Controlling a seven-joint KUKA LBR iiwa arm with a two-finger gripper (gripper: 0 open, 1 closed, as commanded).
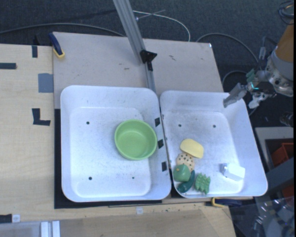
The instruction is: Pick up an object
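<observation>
Robotics lab: table [19, 132] w/ tape marks, two white bins [74, 132], loose cables [163, 19], metal pole [128, 19].

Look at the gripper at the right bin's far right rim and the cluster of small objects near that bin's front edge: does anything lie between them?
Nothing visible does. The gripper hovers at the right bin rim; between it and the yellow piece and green toys lies bare bin floor. A small white block sits off to the right.
</observation>
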